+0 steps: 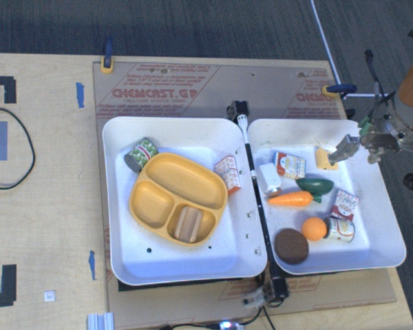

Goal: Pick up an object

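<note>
Right now the claw point(358, 148) sits over the right bin's point(392, 243) upper right corner, near the far rim; fingers look spread, one grey finger tip close to a yellow cheese wedge point(323, 158), nothing seen between them. Arm body comes in from the right edge, partly cut off.

Right bin contents: cheese wedge near the top rim; small white carton with red label point(290, 164) left of it; white box point(269, 179) near the left wall by the bin seam; green pepper-like item point(316, 185) center; carrot point(290, 199) just below it, nearly touching; orange ball point(314, 228) lower center; brown round disc point(291, 245) near the front-left corner; red-white packet point(345, 203) and another packet point(341, 229) along the right side. Open floor in this bin is mostly the front-right corner and a strip along the right wall.

Left bin point(117, 253): yellow divided tray point(175, 196) fills the middle, a tan piece point(188, 223) in its lower compartment. Green-labelled can point(140, 154) touches the tray's upper left edge. Red-white carton point(226, 172) lies at the tray's right edge, near the seam. Free room along the bottom and the left wall.

Tabletop point(41, 218) to the left has a black cable point(20, 150).
</note>
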Controlling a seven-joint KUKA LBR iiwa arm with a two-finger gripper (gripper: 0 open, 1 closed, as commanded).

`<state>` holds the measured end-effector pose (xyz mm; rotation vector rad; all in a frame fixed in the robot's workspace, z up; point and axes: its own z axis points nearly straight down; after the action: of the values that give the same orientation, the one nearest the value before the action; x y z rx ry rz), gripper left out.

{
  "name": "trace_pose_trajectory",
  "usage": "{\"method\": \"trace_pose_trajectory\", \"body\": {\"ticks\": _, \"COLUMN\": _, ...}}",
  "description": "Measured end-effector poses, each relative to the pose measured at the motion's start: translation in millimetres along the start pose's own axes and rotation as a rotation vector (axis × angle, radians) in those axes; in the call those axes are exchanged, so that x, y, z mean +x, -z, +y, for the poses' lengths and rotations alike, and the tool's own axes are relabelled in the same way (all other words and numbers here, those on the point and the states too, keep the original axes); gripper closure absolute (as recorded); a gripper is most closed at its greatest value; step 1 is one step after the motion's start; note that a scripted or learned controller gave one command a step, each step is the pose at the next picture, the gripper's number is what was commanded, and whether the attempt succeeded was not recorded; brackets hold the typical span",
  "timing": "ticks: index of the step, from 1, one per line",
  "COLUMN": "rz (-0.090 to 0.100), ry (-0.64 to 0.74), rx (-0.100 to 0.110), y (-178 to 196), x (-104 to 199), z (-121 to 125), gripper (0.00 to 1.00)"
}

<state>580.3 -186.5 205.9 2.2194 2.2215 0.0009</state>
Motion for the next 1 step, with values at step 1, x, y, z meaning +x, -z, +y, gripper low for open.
{"method": "trace_pose_trajectory", "body": {"ticks": 1, "rz": -0.003, "ry": -0.002, "rx": -0.003, "y": -120.0, "x": -9.0, "z": -75.0, "gripper": 0.0}}
